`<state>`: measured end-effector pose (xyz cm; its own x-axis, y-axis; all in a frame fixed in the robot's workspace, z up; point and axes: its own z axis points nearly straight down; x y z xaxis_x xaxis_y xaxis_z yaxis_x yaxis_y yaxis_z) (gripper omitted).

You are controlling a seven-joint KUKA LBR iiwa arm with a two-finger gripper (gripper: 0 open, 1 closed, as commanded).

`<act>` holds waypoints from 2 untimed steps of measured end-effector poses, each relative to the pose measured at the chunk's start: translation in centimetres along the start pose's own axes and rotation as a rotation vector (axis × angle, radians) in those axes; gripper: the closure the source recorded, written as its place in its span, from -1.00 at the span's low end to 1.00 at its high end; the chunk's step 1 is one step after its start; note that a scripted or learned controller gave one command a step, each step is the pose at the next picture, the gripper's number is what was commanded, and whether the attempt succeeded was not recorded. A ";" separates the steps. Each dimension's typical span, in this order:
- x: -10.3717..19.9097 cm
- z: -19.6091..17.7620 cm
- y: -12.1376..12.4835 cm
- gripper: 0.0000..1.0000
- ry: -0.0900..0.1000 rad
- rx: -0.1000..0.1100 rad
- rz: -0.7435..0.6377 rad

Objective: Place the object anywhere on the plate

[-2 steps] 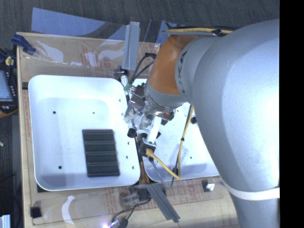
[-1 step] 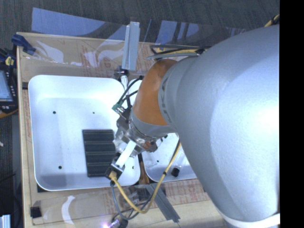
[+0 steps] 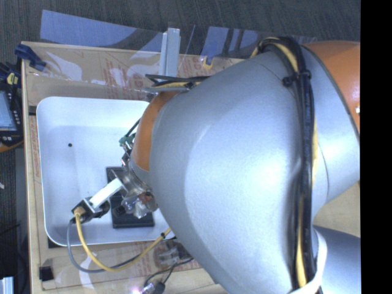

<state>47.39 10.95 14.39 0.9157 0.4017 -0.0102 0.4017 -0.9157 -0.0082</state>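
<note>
My gripper (image 3: 131, 212) is down in the near right part of the left white bin (image 3: 58, 176). From above it appears as a dark block under the metal wrist flange (image 3: 130, 185), with a white camera mount (image 3: 101, 198) sticking out to the left. The arm's own body hides whatever lies beneath or between the gripper's parts. The big grey arm (image 3: 245, 164) with its orange band (image 3: 142, 146) covers the whole right half of the bench. A tiny dark speck (image 3: 70, 144) lies on the bin floor to the upper left of the gripper.
A yellow cable (image 3: 92, 259) loops from the wrist over the bin's front rim onto the wooden bench. A metal post (image 3: 171, 51) stands behind the bin. A black device (image 3: 7, 118) sits at the far left edge.
</note>
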 end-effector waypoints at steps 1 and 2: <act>7.4 -9.3 -7.3 1.00 0.010 -0.007 0.055; 5.5 -13.8 -6.2 1.00 0.003 -0.005 -0.562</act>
<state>50.10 18.75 28.22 0.5604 0.8282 -0.0027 0.8282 -0.5604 -0.0069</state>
